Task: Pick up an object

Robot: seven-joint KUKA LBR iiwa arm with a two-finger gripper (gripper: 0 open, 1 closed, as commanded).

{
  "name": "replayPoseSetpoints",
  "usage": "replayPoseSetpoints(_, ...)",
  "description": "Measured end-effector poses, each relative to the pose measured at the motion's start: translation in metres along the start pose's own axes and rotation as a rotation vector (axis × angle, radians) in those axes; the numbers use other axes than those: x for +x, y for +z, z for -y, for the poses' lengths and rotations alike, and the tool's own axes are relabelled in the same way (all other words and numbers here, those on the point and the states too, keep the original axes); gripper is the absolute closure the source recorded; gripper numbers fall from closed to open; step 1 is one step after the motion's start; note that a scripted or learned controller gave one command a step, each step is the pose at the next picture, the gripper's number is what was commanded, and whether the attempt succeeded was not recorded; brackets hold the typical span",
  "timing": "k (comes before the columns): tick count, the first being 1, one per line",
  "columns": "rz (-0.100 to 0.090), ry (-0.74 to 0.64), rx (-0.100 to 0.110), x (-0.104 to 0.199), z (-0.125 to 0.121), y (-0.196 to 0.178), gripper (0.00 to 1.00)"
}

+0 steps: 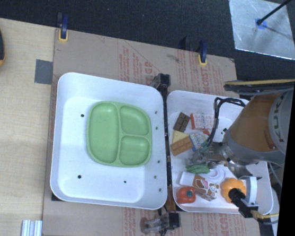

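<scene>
Green, in the left bin (pixel 66 131), is a divided plate (pixel 119 134), lying flat near the middle. I pass over to the right bin (pixel 177 100), where the clutter lies: a brown block (pixel 181 121) and a tan block (pixel 181 144) at its left side, a red tomato-like piece (pixel 185 195) near the front edge, an orange ball (pixel 231 188) further right. My gripper (pixel 203 160) hangs low over the middle of that pile; whether its fingers are open or closed I cannot tell. I judge the tan block light, stiff and easiest: take it across its short sides.
</scene>
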State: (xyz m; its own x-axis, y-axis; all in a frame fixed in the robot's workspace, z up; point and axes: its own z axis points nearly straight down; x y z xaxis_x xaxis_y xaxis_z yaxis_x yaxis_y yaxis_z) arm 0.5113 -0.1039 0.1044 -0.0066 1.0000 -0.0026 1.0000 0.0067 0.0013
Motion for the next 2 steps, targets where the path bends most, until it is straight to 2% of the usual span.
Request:
replayPoseSetpoints(1, -0.004, -0.005, -0.01, 0.0592, -0.0345, -0.1239, 1.0)
replayPoseSetpoints(2, -0.003, 0.002, 0.005, 0.0552, -0.0308, -0.1162, 0.0)
